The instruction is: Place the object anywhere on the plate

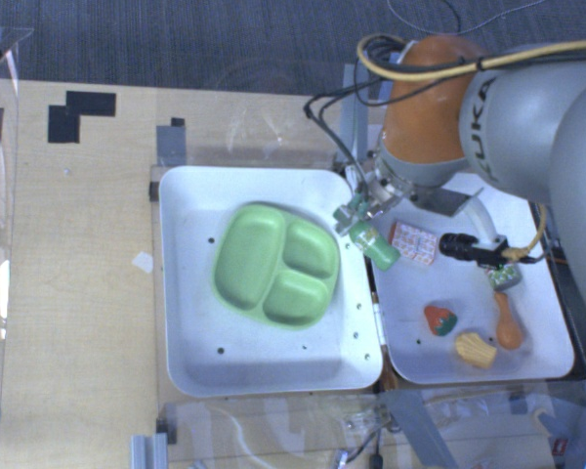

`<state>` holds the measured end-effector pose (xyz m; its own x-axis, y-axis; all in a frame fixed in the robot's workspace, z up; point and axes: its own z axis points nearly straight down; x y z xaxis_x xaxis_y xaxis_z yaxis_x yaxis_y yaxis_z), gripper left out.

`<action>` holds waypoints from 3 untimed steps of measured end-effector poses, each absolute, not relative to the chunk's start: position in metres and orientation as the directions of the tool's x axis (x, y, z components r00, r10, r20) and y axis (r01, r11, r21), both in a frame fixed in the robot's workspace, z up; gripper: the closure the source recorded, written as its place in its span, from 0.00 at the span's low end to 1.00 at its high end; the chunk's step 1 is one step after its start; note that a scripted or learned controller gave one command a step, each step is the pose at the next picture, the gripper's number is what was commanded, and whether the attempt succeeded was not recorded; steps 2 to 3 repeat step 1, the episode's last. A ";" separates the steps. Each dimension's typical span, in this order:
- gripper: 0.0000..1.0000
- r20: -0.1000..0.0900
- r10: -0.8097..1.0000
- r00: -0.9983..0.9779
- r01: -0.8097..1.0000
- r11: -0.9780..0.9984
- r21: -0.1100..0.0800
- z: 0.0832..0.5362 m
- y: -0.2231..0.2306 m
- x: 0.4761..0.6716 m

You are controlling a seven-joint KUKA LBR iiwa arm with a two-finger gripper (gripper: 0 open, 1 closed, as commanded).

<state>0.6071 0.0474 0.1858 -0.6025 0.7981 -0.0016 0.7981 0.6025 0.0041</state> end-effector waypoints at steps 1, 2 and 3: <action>0.00 -0.002 0.799 -0.602 0.799 0.602 0.004 0.186 0.047 0.607; 0.00 -0.002 0.799 -0.602 0.799 0.602 0.004 0.186 0.047 0.607; 0.00 -0.002 0.799 -0.602 0.799 0.602 0.004 0.186 0.047 0.607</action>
